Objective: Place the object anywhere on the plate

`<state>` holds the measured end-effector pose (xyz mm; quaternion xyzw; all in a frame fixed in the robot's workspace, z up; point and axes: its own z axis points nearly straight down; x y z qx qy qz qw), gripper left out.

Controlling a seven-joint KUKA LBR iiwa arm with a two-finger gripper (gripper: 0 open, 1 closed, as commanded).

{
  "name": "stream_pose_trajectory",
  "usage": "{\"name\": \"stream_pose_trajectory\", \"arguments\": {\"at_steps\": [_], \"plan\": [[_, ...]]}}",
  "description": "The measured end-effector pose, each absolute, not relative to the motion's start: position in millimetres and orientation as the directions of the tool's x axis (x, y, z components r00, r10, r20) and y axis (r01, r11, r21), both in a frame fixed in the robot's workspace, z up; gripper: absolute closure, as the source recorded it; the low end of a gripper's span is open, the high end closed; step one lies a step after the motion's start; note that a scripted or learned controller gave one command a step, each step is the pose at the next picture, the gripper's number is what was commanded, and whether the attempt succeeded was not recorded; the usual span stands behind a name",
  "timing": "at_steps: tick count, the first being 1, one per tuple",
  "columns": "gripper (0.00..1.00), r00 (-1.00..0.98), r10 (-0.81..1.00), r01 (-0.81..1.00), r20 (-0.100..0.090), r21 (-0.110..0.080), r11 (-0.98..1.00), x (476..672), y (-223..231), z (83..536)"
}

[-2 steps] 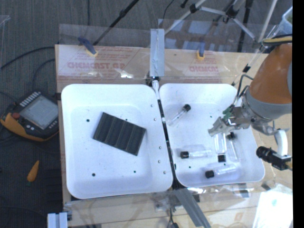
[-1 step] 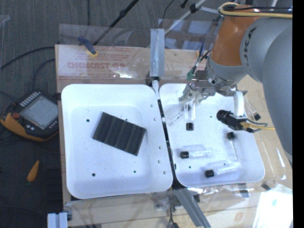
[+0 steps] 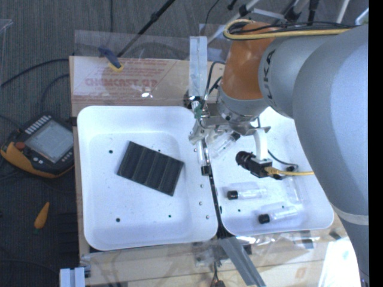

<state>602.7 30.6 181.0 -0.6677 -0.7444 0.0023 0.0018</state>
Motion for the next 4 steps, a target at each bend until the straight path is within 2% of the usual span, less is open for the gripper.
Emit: {"name": "stream_pose_trajectory", "arguments": {"at_steps": [1,2,3,4], "plan": [[1.0,-0.064,0.998,0.998,-0.003,-0.004,0.064,667.9,105.2,205.9],[1.0,-0.467,0.884,0.884,-0.002,-0.003,0.467,668.8,160.8,314.8],[1.0,-0.531,0.847,0.847,0.0,-0.005,0.531,668.1,220.2,262.3],[1.0,-0.533,0.846,0.846,-0.004,-0.008,0.533,668.2,220.9,269.7]]}}
